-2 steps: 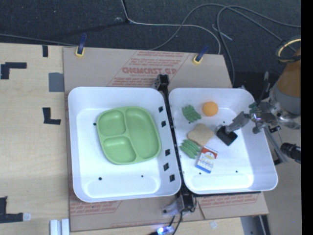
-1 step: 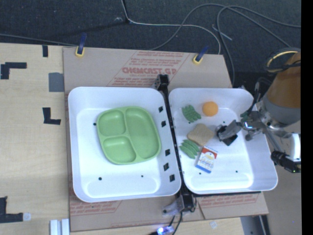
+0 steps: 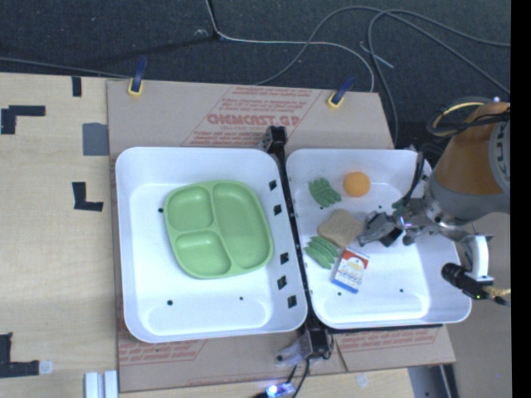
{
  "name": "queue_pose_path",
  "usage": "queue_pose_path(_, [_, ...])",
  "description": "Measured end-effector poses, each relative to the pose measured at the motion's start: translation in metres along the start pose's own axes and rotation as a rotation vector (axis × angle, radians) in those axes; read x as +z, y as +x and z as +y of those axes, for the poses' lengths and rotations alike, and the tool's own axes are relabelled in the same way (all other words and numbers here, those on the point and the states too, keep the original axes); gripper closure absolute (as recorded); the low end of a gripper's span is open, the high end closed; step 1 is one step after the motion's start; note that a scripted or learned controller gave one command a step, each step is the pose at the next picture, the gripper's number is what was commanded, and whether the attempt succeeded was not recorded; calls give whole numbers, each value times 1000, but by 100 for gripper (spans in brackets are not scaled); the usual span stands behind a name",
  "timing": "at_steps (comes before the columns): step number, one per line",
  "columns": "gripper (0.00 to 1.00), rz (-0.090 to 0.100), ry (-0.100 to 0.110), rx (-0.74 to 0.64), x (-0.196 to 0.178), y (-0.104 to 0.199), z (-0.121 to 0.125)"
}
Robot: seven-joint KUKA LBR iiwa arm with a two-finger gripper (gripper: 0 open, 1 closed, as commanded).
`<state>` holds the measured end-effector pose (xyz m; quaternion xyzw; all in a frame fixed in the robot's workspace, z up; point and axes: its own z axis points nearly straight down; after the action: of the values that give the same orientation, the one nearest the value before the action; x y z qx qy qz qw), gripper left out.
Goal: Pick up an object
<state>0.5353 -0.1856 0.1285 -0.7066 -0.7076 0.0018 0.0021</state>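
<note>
Setting: a desk (image 3: 50,247) seen from above at a slant, carrying a cardboard sheet (image 3: 249,110) with two shallow white bins side by side.
Left bin (image 3: 137,168): holds a light green divided plate (image 3: 217,228) with three compartments, lying flat near the middle.
Right bin (image 3: 448,301): holds five small things in its left half.
Orange ball (image 3: 357,184): near the bin's far wall.
Green leafy piece (image 3: 324,192): just left of the ball.
Tan sponge-like block (image 3: 340,226): near the middle, just left of the gripper.
Second green piece (image 3: 321,251): below the block, touching its lower edge.
Small white box (image 3: 351,270): red and blue print, lying below the block.
Arm (image 3: 469,172): grey and orange, reaching in from the right.
Gripper (image 3: 373,229): low over the right bin, dark fingers slightly apart, nothing between them, tips just beside the tan block.
</note>
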Motion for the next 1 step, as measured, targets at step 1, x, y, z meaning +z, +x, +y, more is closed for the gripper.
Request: queue_pose_path(1, [0, -4, -10, 0, 44, 0, 2])
